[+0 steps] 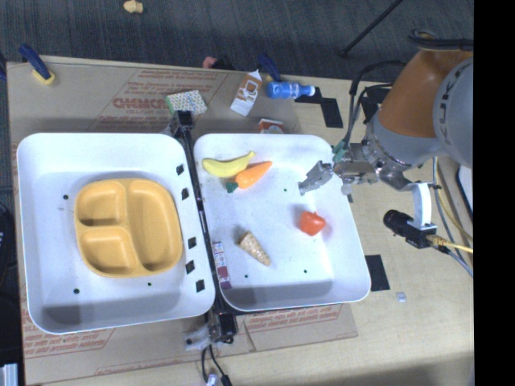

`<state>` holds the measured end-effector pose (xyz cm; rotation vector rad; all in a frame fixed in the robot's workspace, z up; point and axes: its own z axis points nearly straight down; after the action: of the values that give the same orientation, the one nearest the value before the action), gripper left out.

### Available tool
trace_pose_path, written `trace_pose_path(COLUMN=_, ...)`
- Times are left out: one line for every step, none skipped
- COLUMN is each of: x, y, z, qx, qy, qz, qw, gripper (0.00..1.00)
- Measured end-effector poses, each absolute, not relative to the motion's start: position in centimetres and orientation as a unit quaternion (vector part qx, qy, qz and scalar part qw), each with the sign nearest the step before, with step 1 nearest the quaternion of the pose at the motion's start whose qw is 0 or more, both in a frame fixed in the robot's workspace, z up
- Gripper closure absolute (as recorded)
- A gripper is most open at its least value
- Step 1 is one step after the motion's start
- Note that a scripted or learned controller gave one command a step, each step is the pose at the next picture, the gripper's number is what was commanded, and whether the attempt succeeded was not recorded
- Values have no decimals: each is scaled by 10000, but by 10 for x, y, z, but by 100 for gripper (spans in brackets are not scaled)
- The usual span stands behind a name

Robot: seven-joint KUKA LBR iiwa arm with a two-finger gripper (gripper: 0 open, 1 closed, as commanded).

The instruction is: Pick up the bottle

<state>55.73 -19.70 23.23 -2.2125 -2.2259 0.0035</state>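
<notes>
The claw [315, 177] hangs over the upper right part of the right bin [352, 273], just inside its right wall, and from this slant there's no telling how far its fingers are spread; nothing can be seen between them. The grey arm [418, 119] with its orange band reaches in behind it from the right. The blue bottle [286, 91] lies on its side on the cardboard beyond the bin's far rim, up and a little left of the claw, well apart from it. Below the claw, near it, sits a red tomato-like piece [312, 223]. Off to the claw's left lie a carrot [253, 174] and a banana [226, 166], touching each other, and down-left of it rests a cone-shaped piece [254, 248]. Much further left, in the left bin [32, 240], sits a yellow divided plate [129, 225]. A small carton [247, 92] lies just left of the bottle.
</notes>
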Motion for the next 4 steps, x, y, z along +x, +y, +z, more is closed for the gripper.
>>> trace_pose_path(x=586, y=-149, z=421, qx=-7951, qy=-6065, qz=6, qw=3, gripper=0)
trace_pose_path(x=604, y=-130, z=443, qx=-8786, qy=-4776, qz=10, qw=3, gripper=0)
trace_pose_path(x=604, y=-129, z=453, qx=-8762, qy=-4819, qz=20, qw=12, gripper=100)
trace_pose_path(x=549, y=-127, z=353, qx=-9746, qy=-2238, qz=29, qw=19, gripper=100)
